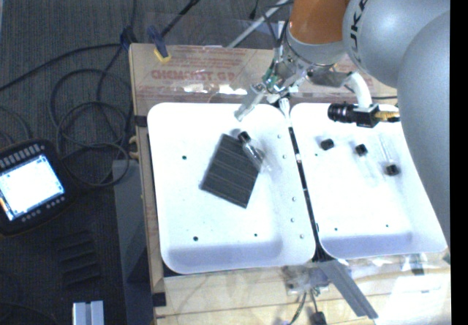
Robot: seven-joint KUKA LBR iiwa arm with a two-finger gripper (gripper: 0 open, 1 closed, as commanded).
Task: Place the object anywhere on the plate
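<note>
Bins come first: two shallow white plastic bins sit side by side on the wooden bench point(146, 82), the left bin point(175, 243) and the right bin point(409, 236) meeting along their inner rims. Above the far inner corner of the left bin hangs the grey metal arm with its orange band point(318, 5), ending in a slim two-finger gripper point(247, 137) that slants down toward the bin floor; whether it is apart or closed I cannot tell, since the tips blur into a small dark and clear piece at that spot. Just beneath and toward the near side lies the dark ribbed rectangular plate point(232, 170), matte and grooved like corrugated rubber, its long axis running from the far inner side toward the near outer side of the left bin. The small dark object point(246, 138) sits at the plate's far corner, touching or overlapping its edge, right at the tool's tip. Three small black pieces point(360, 148) lie scattered in the right bin.
</note>
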